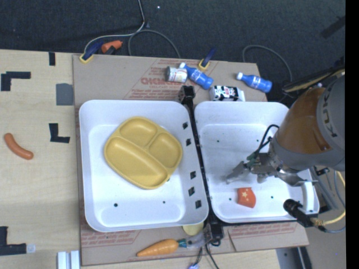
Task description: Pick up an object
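The claw (240,172) hangs over the right bin (224,122), its fingers pointing left and spread apart, nothing between them. Just below it, apart from it, a small red object (246,197) lies on the bin floor near the front wall. The left bin (92,150) holds a yellow divided plate (143,152). On the bench (33,167) lie a carrot (157,248) and a sausage (18,146).

Arm (314,130) reaches in from right, orange band up top, wrist angled down-left. Gripper (238,174) low, pointing left; finger state unclear.
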### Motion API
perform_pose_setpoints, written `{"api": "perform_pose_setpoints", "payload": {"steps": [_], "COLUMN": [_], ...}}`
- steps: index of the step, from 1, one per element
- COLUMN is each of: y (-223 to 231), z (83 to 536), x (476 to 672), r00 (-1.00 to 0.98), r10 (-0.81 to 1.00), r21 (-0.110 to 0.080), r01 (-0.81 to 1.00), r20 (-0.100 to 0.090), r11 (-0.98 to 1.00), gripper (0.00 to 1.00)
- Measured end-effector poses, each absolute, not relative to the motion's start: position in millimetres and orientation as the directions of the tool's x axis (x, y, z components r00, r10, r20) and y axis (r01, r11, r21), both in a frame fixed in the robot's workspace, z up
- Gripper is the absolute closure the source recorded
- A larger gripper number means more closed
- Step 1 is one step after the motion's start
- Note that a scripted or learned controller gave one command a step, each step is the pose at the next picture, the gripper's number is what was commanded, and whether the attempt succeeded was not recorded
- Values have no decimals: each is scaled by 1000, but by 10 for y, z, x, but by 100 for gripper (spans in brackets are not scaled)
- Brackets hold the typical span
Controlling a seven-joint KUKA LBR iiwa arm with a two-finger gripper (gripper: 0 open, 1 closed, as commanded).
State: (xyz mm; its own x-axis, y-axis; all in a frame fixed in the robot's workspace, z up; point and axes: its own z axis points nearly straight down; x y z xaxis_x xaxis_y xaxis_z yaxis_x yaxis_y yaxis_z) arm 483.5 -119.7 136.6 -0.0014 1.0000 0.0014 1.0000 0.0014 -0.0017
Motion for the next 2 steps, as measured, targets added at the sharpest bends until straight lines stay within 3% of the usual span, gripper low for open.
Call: {"api": "perform_pose_setpoints", "payload": {"steps": [1,2], "y": [-1188,-1819], "z": [844,1538], "x": [4838,5134], "r00": [0,3], "r10": [1000,1000], "r21": [1,7], "r01": [1000,1000], "r20": [-2,-6], "r11": [0,-3], "gripper": [0,0]}}
